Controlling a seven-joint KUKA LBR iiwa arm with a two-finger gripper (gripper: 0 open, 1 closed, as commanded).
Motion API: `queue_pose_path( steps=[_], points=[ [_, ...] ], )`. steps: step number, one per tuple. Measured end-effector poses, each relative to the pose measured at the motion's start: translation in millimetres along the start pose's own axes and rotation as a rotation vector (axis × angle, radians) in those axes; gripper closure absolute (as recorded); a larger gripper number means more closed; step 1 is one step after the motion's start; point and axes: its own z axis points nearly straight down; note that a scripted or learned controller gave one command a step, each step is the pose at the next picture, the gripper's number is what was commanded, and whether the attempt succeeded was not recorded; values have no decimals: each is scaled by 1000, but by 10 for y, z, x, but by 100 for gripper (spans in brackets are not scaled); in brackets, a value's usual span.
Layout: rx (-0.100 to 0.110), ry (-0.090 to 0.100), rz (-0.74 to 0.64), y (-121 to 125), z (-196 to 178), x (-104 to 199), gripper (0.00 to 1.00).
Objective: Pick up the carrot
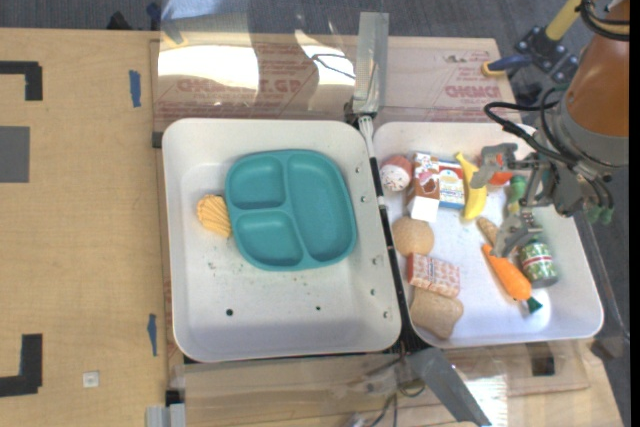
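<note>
The carrot (509, 279) lies flat on the floor of the right bin (580, 315), toward its near right corner, tip pointing up-left and green stalk end down-right. A small green-labelled can (539, 261) sits just beside it on the far right side, seemingly touching, so a finger coming down on that side could land on the can, knock it over or shove both things along the bin floor. Up-left of the carrot a small tan piece (488, 231) lies close to its tip, and a descent slightly off in that direction would catch that instead. Farther from the carrot, toward the bin's far side, lie a banana (471, 187) and small cartons (432, 185); toward the divider sit bread-like rolls (413, 237) and a patterned packet (435, 273), all well apart from it and unlikely to interfere. The end effector (520, 205) hangs above the bin on the far side of the carrot, not yet over it, holding nothing; whether it is spread or closed I cannot tell amid the cables and dark parts. The carrot is slim, tapered and smooth, so a grip across the narrow tip would probably slip; if the closing line does not cross its long axis near the thick middle, it may roll or squirt out. The bin wall near the stalk end leaves little room on that side.
</note>
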Motion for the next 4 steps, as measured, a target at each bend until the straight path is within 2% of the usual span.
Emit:
queue_pose_path(
  steps=[1,2,3,4],
  points=[
    [-1,5,-115,-228,623,400,0],
    [3,-12,-23,-269,1745,92,0],
    [5,-19,-26,-261,1635,72,100],
    [1,-14,90,9,41,40,100]
  ],
)
